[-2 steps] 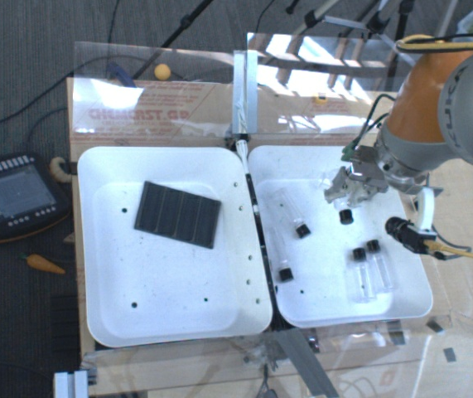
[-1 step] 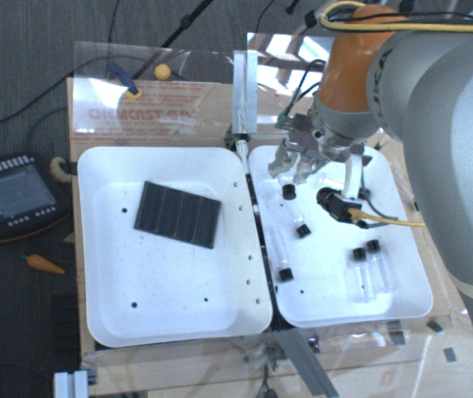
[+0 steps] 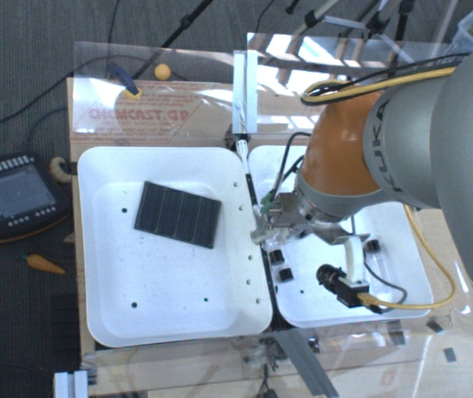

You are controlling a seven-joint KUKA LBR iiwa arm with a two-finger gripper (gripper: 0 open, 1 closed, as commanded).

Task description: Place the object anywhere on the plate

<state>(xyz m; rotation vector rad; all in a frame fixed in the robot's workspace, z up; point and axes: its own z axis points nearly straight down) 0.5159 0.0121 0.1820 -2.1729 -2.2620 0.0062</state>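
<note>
I am watching the end effector (image 3: 267,229) hovering low at the right bin's (image 3: 406,298) left wall, and I cannot tell whether it is open or closed, since the wrist is covering it. Two small dark pieces (image 3: 284,272), probably the object, are lying on the bin floor just below it, not visibly gripped. The plate (image 3: 178,214), a dark ribbed slab, is sitting in the left bin (image 3: 112,305), well apart across the divider. I am judging the pick as not yet done: I am wanting a centred descent on one piece, clear of the wall, then a lift high enough to cross the rims
</note>
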